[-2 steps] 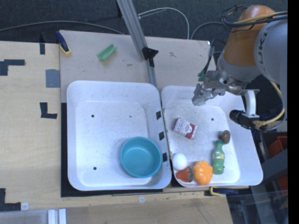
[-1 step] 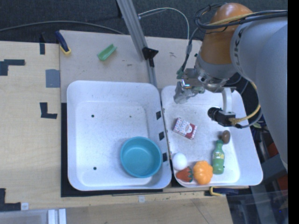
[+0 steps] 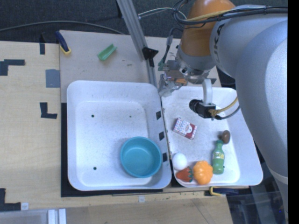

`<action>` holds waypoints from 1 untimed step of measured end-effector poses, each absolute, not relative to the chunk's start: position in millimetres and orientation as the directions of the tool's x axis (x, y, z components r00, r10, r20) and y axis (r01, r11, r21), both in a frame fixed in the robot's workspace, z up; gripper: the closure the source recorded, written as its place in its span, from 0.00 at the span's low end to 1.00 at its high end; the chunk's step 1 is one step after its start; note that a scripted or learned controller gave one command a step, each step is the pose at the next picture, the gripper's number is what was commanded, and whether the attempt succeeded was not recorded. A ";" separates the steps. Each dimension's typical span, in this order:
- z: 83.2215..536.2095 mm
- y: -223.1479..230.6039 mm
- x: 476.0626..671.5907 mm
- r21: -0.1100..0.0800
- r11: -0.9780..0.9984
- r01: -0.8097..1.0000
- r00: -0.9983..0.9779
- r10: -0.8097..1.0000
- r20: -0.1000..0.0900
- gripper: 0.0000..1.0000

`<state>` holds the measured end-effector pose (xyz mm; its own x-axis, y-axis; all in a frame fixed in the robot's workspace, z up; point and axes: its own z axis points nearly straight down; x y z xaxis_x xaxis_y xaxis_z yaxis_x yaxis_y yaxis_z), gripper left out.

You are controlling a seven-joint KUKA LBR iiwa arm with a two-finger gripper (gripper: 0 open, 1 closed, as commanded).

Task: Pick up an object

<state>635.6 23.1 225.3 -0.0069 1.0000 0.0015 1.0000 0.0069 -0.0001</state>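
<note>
Evidently the pick has not been made. Every candidate object lies loose in the right bin [image 3: 243, 171], in the lower right of the frame: a red carton [image 3: 185, 128] near the bin's middle, a brown nut-like item [image 3: 225, 136] to its right, a green bottle [image 3: 218, 157] below that, and along the lower edge a white egg [image 3: 179, 161], a red piece [image 3: 185, 174] and an orange pumpkin [image 3: 202, 171], the last two touching. None is lifted or visibly disturbed. The left bin [image 3: 93, 125] holds a blue bowl [image 3: 140, 156] in its lower right corner.

The gripper [image 3: 169, 84] sits at the upper centre of the frame, over the top left corner of the right bin, beside the divide between the bins and well apart from the objects. Nothing can be seen between the jaws, and whether they are released or clenched cannot be told: the wrist hardware is small, cluttered and partly masked by cabling. Judged from this, approach, descent, grasp and lift all remain.

The arm's grey bulk covers the right side of the frame and hides part of the right bin's far edge. A black fitting [image 3: 202, 108] hangs over the bin's upper part; its purpose is unclear. The red piece is partly hidden by the pumpkin. A green item [image 3: 107, 52] lies on the worktop [image 3: 28, 139] at upper left, its identity uncertain.
</note>
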 end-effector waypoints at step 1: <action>226.0 66.6 639.9 -0.001 0.006 1.000 -0.006 1.000 0.001 1.00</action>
